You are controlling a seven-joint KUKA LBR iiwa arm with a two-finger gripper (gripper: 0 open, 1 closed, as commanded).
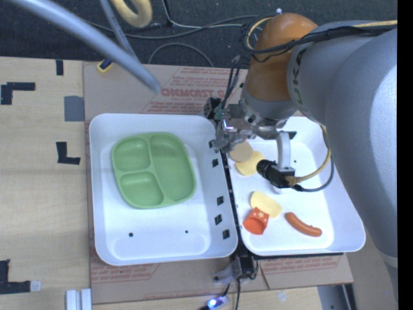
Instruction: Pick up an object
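We see the claw point(233, 141) lowered at the right bin's point(342, 234) upper left corner, above pale toy food point(247, 160); we cannot tell its state. We judge this the reach; next comes closing squarely on a piece, then lifting

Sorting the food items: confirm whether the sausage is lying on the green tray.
No. The sausage lies in the right bin, while the green tray sits in the left bin.
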